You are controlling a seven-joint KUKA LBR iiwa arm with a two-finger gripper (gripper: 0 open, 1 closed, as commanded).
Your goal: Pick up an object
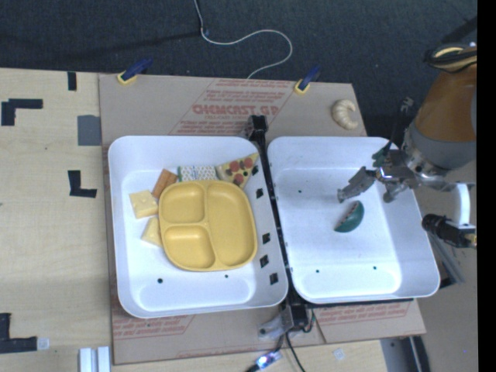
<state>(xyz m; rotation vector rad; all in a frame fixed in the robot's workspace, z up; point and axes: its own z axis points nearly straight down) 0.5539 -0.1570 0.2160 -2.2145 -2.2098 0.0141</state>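
In the right bin (403,273), curved teal object (350,218).

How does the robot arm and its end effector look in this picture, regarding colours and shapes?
The arm is a thick rounded body, grey, with a broad orange band above the wrist and a pale patch near the top. The end effector is a dark grey metal piece with two thin fingers. A small dark part sticks out from the arm lower down, near the right bin's edge.
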